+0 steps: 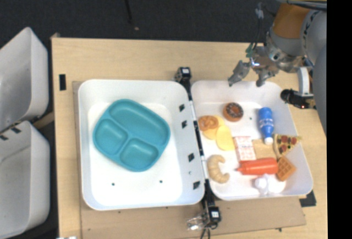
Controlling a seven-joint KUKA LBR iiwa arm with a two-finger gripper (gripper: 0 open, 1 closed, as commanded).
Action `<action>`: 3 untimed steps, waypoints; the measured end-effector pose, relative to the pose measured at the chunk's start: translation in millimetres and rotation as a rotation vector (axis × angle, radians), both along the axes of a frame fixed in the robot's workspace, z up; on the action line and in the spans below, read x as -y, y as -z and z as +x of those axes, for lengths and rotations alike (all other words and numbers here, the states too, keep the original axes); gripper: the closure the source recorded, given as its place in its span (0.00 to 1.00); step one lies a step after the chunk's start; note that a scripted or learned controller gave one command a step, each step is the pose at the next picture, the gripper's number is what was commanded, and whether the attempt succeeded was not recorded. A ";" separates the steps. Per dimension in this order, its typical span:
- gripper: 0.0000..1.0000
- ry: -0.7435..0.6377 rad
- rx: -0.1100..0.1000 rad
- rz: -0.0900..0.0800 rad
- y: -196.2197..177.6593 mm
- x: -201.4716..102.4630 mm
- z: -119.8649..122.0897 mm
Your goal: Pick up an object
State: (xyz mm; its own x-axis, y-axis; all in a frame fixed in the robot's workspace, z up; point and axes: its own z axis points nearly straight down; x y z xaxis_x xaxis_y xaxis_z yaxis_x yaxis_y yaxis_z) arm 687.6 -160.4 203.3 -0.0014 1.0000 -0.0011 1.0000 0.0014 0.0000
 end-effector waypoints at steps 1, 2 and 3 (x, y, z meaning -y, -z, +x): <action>0.00 0.002 -0.003 0.000 58.7 4.5 -8.2; 0.00 -0.001 -0.003 0.000 105.3 5.1 -8.6; 1.00 -0.002 0.003 -0.004 91.4 6.3 -6.9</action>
